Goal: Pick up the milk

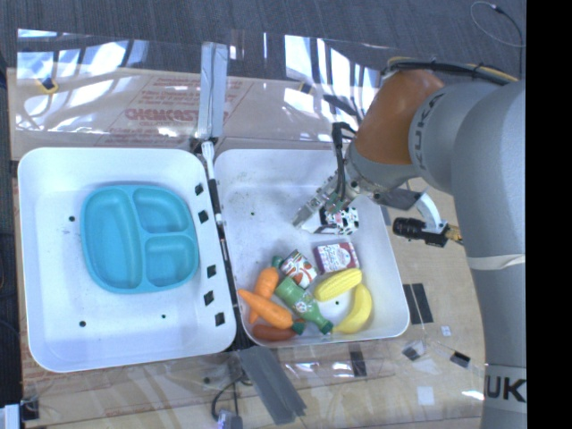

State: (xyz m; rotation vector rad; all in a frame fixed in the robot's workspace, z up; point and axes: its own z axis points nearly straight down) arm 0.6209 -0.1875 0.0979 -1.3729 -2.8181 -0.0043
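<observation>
At the left of the frame the left bin holds a blue divided tray, lying flat and well apart from the work. Right of the centre divider, the right bin carries a heap of toy food in its lower part: an orange carrot, a green bottle, a small red-and-white carton, a yellow corn cob, a banana and a maroon carton.

The maroon carton reads as the milk, though its print is too small to be sure. It lies flat at the upper edge of the heap, touching the corn.

Just above it, mid-right of the frame, the claw hangs low over the bin floor with something small and black-and-white at its tip; whether it is clenched or released I cannot tell.

This looks like the approach step, with no grasp on the milk yet. The next move calls for shifting slightly toward the bottom of the frame and descending squarely over the carton.

The arm enters from the right, bent down, its orange band above the wrist.
</observation>
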